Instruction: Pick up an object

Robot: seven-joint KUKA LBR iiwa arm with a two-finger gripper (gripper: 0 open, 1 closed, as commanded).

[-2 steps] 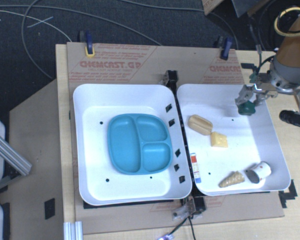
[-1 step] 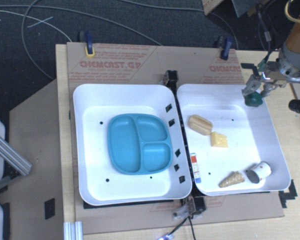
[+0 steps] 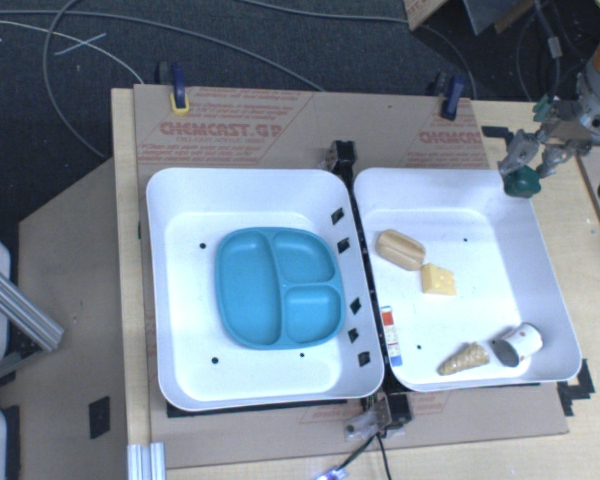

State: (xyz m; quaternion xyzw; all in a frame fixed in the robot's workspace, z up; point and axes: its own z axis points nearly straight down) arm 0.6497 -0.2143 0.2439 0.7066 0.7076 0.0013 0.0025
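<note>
The end effector hovers past the right bin's far corner, its grip state unclear; it should descend squarely over the bread roll, well inside that bin.

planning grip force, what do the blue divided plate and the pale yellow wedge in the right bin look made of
Blue divided plate: looks like moulded plastic, uniform colour, smooth with a soft sheen. Pale yellow wedge: probably plastic or foam toy cheese, matte, flat faces; too small to be sure.

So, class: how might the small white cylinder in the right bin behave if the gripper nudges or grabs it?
The white cylinder lies on its side, so it will probably roll when pushed. It looks smooth and rounded, so it may slip from a pinch. It sits near the bin's wall, which could crowd the gripper.
</note>
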